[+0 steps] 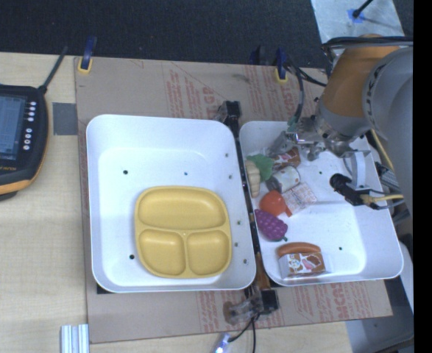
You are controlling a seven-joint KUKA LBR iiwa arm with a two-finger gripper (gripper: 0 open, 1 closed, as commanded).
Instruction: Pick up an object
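The camera view shows the grey arm with its orange band (355,79) reaching in from the right, its two-finger gripper (298,137) low over the far left corner of the right-hand shallow white plastic bin (363,259). How the jaws stand cannot be told, as the wrist hides them.

The candidates are crowded along that bin's left wall: a pale ridged piece (254,173), a round glossy red toy tomato (273,202), a knobbly purple bunch of toy grapes (271,226), a small crinkled wrapper (301,195), and nearer, apart, a brown-and-white packet (301,259).

Crowding looks the main risk (smooth rounded plastic probably slips): a descent could nudge neighbours or close on nothing.

The left white bin (109,197) holds a matte yellow three-compartment tray (184,231).
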